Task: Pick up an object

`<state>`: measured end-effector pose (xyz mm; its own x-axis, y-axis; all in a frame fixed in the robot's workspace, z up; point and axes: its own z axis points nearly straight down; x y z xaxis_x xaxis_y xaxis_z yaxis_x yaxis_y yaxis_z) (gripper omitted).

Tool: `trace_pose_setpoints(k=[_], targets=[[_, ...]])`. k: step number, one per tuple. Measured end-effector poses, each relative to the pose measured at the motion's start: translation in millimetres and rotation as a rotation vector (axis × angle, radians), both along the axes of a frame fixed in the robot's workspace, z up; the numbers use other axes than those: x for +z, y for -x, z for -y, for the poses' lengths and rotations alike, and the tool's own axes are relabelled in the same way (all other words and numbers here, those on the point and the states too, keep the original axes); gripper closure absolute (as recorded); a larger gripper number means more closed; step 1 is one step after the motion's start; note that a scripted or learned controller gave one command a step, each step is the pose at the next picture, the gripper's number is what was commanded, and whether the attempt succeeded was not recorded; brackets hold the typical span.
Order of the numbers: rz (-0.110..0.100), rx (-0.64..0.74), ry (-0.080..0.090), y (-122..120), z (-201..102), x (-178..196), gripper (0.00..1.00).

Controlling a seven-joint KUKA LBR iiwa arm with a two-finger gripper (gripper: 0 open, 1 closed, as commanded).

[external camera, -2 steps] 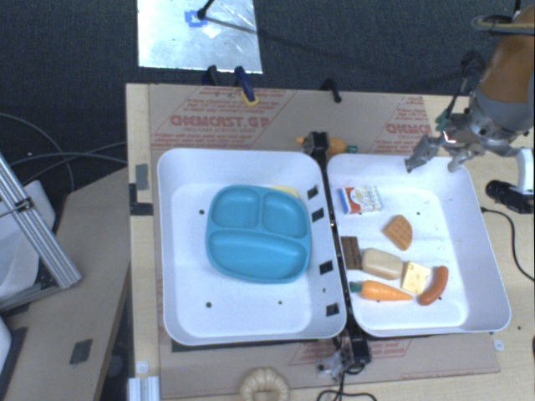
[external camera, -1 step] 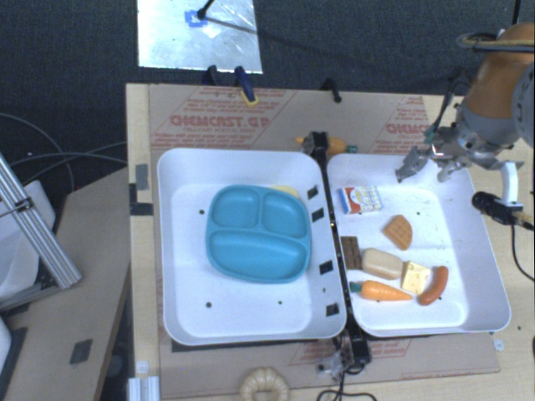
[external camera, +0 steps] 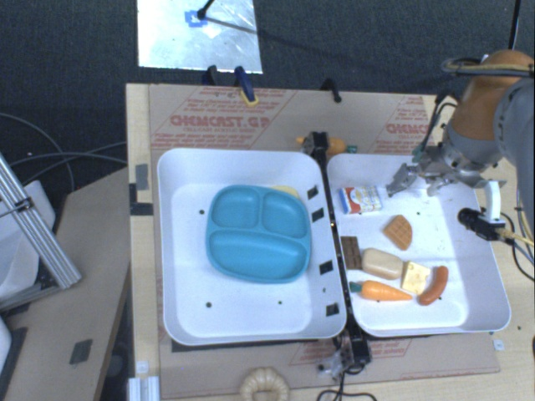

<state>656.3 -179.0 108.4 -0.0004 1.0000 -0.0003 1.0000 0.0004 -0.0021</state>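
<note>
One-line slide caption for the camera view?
Gripper hovers over the right bin near a small packet, above toy foods; a blue divided plate sits in the left bin.

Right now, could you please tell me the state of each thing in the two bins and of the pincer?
blue divided plate: flat in the left bin, compartments bare.
red-and-white packet: lying flat, right bin.
waffle: lying alone.
carrot: on its side, touching cheese.
sausage: lying beside the cheese.
pincer: above the right bin, holding nothing.
</note>
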Motion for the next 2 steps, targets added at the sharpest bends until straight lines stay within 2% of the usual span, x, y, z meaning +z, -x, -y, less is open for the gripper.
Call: trace_pose_setpoints(k=[1,2], targets=[[0.002,0.003,0.001,-1,-1,-25,0.00],[0.009,0.003,0.002,-2,0,-11,1.00]])
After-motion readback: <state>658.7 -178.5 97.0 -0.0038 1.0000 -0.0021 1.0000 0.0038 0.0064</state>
